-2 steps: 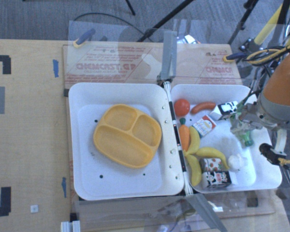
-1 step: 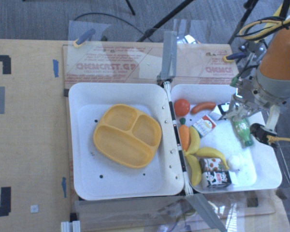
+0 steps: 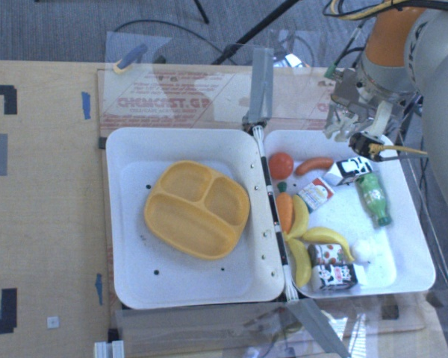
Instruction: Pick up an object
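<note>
Right bin [image 3: 414, 274] holds bananas [image 3: 302, 241], tomato [image 3: 281, 164], green bottle [image 3: 374, 198], carrot [image 3: 284, 210]; all lying loose.

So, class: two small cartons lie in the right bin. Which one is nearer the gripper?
The red-and-white carton, lying near the bin's middle beside the carrot, is nearer the gripper. The other carton sits at the bin's front edge among the bananas.

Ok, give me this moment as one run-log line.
arm: over right bin far edge | end effector: nothing seen held | right bin: bottle, bananas, tomato | left bin: yellow tray
</note>
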Action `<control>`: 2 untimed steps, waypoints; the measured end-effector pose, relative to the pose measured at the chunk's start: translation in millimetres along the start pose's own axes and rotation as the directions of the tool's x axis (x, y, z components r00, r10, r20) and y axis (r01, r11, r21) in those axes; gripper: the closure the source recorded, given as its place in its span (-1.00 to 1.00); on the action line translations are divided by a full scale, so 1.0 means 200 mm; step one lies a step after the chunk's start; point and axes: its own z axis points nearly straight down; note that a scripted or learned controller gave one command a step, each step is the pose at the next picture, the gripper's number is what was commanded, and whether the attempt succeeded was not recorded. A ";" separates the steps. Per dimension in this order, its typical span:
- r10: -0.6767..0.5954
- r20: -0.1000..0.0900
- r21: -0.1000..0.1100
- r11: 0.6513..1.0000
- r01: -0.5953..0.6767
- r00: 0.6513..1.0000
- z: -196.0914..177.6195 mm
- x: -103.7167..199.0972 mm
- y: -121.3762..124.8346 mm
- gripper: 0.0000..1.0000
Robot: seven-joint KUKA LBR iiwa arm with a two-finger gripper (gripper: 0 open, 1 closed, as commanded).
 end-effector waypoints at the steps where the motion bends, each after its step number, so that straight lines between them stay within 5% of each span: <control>1: -0.001 0.000 0.000 1.000 0.001 1.000 0.00 0.00 0.00 -1.00; 2: -0.107 -0.005 -0.019 0.994 0.107 0.994 0.54 -0.09 0.08 -1.00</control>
